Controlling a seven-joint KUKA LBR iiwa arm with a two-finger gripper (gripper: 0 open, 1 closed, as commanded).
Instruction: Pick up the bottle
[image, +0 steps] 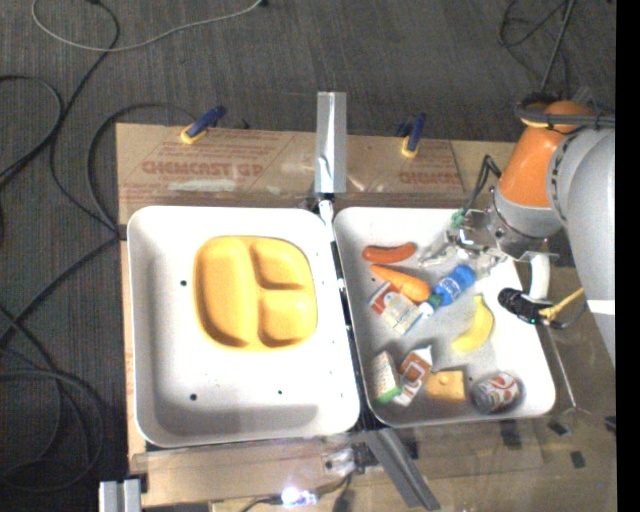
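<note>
Hovering gripper (468, 240) just above blue bottle (452, 284) in right bin (545, 400); approach step, finger state unclear. Next: descend and straddle bottle, avoiding carrot (405, 282) alongside.

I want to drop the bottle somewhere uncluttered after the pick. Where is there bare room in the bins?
Left bin: bare floor all around the yellow tray, widest below it. Right bin is crowded: bottle, carrot, sausage, banana, can, with the tool at its upper right.

The arm (590, 200) is cut off at the right edge, and the gripper (468, 238) is too blurred to read.
</note>
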